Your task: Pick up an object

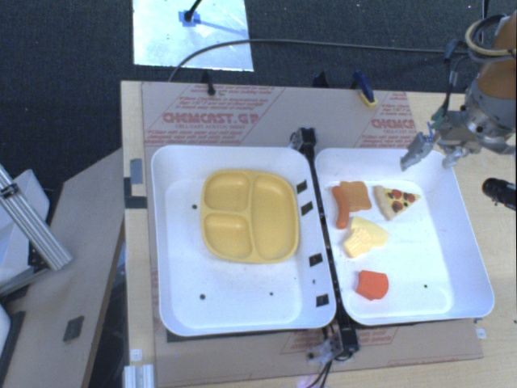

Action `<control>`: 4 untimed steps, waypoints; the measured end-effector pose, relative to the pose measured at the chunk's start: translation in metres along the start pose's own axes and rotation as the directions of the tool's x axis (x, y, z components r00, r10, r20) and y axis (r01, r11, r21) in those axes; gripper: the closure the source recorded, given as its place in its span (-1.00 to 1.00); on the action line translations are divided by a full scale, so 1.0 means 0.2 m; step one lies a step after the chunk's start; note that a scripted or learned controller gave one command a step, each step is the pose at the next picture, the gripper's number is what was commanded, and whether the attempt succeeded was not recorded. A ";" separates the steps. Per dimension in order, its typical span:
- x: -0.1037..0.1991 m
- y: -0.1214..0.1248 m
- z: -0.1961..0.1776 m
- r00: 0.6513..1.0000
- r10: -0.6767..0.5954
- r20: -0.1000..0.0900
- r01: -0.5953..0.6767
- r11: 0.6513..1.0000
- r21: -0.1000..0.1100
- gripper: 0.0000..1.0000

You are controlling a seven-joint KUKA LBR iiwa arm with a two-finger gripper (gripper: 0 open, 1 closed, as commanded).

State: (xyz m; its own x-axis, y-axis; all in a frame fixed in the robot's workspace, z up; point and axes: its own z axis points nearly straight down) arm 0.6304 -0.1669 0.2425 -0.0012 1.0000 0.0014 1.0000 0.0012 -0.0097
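Grey arm [494,95] with a two-finger gripper [432,153], showing above the right white bin [472,249].

Just past that bin's far right corner, the wrist is showing as a rounded grey housing, with an orange band [494,81] sitting above it. A yellowish cable loop [485,37] is curling at the top. Two pale grey metal fingers [414,152] are sticking out on the side facing the bin.

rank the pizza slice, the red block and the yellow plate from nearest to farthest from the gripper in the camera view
From the gripper, open above the right bin's far edge:
1. pizza slice, far side of the right bin, just below the gripper.
2. red block, near side of the right bin.
3. yellow plate, in the left bin.
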 end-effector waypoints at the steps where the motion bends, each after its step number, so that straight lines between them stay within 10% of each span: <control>1: 0.00 0.01 -0.04 1.000 -0.002 0.002 0.003 1.000 -0.012 -1.00; 4: -0.05 0.09 0.78 1.000 -0.002 0.005 0.002 1.000 -0.017 -1.00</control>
State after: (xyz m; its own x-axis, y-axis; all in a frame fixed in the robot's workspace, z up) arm 0.6460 -0.1766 0.0867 -0.0036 1.0000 -0.0035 1.0000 0.0037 0.0075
